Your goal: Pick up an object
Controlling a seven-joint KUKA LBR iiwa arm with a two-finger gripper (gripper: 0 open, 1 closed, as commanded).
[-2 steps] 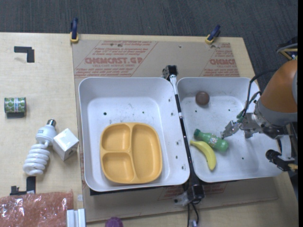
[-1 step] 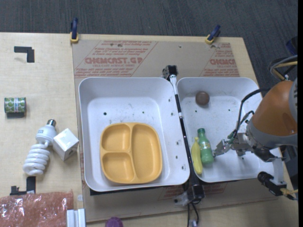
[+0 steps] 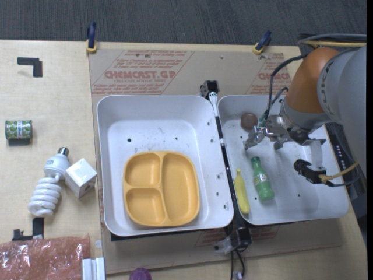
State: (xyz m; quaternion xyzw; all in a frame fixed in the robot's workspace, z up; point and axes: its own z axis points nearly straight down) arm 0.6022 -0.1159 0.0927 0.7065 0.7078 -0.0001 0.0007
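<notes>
Hovering low in the right bin (image 3: 326, 206), the gripper (image 3: 256, 137) sits just below a small brown ball (image 3: 249, 120); I cannot tell its state. The green bottle (image 3: 261, 179) lies toward six o'clock from it, long axis running roughly twelve to six, with a yellow banana (image 3: 241, 192) alongside at the bottle's nine o'clock. The ball, at about eleven o'clock, looks nearest.

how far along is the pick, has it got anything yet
Early stage. Done: the claw is down in the right white bin. In hand: nothing visibly held. Left: grasp and lift; the green plastic bottle, yellow banana-shaped toy and small brown ball all lie on the bin floor.
</notes>
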